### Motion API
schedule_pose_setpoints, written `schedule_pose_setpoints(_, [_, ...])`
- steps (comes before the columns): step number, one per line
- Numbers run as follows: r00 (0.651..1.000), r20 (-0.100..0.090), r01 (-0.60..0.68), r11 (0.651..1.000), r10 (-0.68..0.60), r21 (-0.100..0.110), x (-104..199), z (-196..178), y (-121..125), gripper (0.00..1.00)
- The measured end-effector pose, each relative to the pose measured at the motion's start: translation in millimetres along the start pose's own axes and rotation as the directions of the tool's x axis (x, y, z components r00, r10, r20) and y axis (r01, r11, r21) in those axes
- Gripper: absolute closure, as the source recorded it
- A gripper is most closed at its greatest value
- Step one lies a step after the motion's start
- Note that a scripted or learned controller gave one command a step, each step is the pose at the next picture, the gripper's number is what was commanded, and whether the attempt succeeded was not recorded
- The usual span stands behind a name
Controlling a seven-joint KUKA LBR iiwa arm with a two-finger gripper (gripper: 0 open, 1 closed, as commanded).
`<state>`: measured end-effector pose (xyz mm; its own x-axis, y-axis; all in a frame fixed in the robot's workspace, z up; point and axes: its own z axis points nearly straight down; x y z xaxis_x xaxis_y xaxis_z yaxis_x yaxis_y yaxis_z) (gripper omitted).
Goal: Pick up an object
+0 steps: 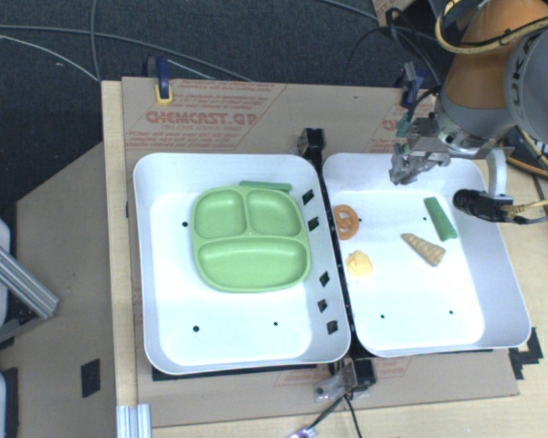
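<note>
One label legible: "CHEMCAST GP" on brown board (205, 117).

A dark carpeted floor (55, 71) surrounds the table (82, 235), whose light wooden top carries a brown cardboard sheet (247, 117) printed with red lettering. Thin cables (110, 26) trail across the floor beyond the table. A blue clamp (163, 78) grips the cardboard's far edge.
</note>
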<state>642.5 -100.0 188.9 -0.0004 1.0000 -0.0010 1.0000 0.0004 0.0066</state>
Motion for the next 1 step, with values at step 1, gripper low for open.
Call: schedule_pose_setpoints(1, [1.0,0.0,0.001,1.0,-0.001,-0.003,6.6,-63.8,2.9,1.0])
